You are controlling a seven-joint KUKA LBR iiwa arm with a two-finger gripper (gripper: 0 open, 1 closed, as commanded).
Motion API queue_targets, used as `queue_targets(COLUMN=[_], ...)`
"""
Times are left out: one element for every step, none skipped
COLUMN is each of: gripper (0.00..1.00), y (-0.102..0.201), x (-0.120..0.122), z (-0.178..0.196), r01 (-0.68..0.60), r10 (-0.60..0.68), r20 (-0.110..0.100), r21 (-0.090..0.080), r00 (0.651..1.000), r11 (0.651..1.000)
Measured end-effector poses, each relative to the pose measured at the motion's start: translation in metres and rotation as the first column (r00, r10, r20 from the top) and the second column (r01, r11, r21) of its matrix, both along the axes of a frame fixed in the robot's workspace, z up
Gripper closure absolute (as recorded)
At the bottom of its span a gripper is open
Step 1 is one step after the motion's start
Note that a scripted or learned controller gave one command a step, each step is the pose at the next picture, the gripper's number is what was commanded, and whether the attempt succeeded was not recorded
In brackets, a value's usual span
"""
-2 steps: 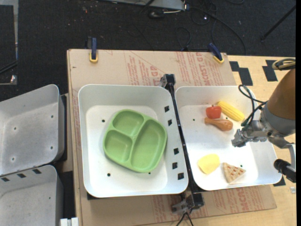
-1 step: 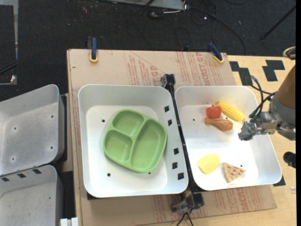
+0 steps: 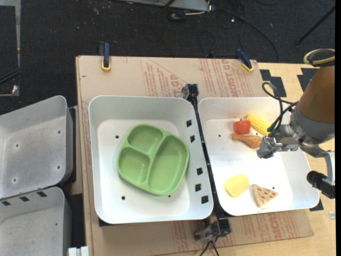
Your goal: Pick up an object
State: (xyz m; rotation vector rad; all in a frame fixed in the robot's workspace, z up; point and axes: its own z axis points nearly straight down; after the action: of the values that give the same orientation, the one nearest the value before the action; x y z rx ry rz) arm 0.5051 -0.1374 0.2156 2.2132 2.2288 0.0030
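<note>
The right bin (image 3: 298, 196) holds a red tomato-like piece (image 3: 242, 126), a yellow corn cob (image 3: 259, 124), an orange carrot (image 3: 246, 139), a yellow round piece (image 3: 236, 185) and a tan waffle wedge (image 3: 264, 194). My gripper (image 3: 266, 149) hangs low at the carrot's right end, just below the corn. The arm's orange band (image 3: 322, 97) rises to the right. The fingertips are too dark and small to read.
The left bin (image 3: 106, 116) holds a green three-compartment plate (image 3: 153, 159). A black divider clip strip (image 3: 200, 143) runs between the bins. Grey trays (image 3: 32, 143) lie off the bench to the left. Cables cross the dark floor behind.
</note>
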Motion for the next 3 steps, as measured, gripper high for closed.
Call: queue_targets(gripper=[1.00,1.00,1.00], y=[0.060,0.107,0.171], x=[0.007,0.003,0.006], z=[-0.004,0.007,0.013], r01=[-0.001,-0.001,-0.002], r10=[0.001,0.001,0.002], r20=[-0.002,-0.001,-0.001], r21=[0.002,0.001,0.001], r00=[1.000,1.000,1.000], r11=[1.000,1.000,1.000])
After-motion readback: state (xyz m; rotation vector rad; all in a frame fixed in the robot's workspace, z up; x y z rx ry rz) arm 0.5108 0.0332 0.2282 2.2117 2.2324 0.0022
